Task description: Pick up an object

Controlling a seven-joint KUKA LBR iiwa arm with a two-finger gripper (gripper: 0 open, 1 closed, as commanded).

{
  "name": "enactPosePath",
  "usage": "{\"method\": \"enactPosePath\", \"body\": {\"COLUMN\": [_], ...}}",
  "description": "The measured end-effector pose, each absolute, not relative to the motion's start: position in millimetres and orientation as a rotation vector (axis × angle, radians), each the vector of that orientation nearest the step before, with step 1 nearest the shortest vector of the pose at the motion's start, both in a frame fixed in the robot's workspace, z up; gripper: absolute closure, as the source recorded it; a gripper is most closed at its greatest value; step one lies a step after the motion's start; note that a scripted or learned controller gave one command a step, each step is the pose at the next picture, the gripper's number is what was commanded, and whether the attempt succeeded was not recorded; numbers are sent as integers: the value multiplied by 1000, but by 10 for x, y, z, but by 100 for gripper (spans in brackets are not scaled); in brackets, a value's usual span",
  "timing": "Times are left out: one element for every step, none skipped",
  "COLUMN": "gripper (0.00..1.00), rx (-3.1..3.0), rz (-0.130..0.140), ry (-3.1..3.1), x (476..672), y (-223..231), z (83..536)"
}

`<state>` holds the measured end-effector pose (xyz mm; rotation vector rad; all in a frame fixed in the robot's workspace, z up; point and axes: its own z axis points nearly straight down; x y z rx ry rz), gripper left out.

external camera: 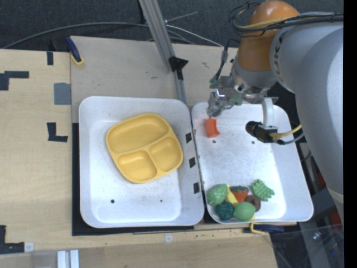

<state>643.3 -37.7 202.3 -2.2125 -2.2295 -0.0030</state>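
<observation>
– What do we see in the left bin [92, 149]?

– We see a yellow divided plate [145, 147], lying flat near its middle.

– And in the right bin [279, 166]?

– We see a heap of toy food [239, 200] in its near corner, green, red and yellow pieces touching. Near the far left corner an orange block [212, 128] sits right under the gripper [215, 108], which points down at it.

- The light wooden counter [128, 66] carries two shallow white bins side by side, touching along their inner walls.
- The left bin [89, 149] sits mid-counter.
- The right bin [290, 166] sits at the counter's right end.
- A blue-and-yellow clamp [75, 51] grips the counter's far edge.
</observation>
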Motion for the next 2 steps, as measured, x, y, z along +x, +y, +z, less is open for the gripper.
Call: {"method": "enactPosePath", "body": {"gripper": [100,100], "rx": [-2212,-2212], "rz": [-4,0], "ry": [-2230,-2228], "x": [6519,6552], "y": [216,760], "z": [2196,2153]}}
